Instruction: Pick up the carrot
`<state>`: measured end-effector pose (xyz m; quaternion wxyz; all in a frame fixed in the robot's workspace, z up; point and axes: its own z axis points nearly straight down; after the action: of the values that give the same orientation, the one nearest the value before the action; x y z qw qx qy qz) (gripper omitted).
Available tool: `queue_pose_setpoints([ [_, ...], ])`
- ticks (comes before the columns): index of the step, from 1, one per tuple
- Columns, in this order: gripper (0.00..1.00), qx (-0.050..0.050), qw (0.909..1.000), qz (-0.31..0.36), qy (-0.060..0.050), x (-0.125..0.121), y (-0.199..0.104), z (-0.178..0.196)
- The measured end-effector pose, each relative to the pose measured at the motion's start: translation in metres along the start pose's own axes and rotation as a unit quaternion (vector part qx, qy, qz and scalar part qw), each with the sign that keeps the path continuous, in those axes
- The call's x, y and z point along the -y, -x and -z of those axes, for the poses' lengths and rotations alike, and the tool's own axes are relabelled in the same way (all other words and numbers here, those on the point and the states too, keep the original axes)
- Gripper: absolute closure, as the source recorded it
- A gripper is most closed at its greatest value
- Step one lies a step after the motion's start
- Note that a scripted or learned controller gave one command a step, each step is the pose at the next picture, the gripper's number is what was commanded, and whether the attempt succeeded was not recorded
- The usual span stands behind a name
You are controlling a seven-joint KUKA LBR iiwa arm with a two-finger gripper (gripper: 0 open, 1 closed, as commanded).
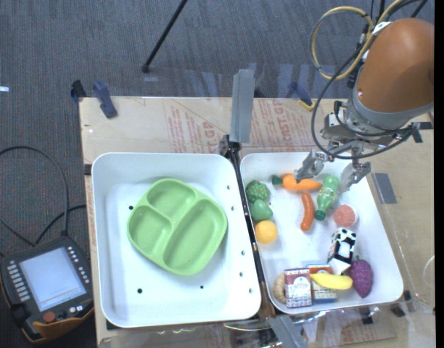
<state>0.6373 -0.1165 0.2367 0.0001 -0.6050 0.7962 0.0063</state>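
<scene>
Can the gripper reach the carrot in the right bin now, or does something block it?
Probably yes. The gripper hangs open just above the carrot, which lies uncovered near the bin's far edge. The green bottle lies close beside it and might get bumped.

A plywood bench (pixel 164 122) printed with faint red lettering carries two shallow white bins side by side, the left bin (pixel 106 194) and the right bin (pixel 385 249), their inner rims nearly touching at a grey upright post (pixel 242 107)
</scene>
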Motion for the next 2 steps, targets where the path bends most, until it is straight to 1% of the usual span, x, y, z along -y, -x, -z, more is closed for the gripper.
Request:
queue_pose_setpoints([
  [1,0.0,-0.001,0.9993,0.038,0.004,0.008,-0.015,-0.141],
  [2,0.0,-0.001,0.9964,-0.084,-0.004,0.008,0.003,-0.149],
])
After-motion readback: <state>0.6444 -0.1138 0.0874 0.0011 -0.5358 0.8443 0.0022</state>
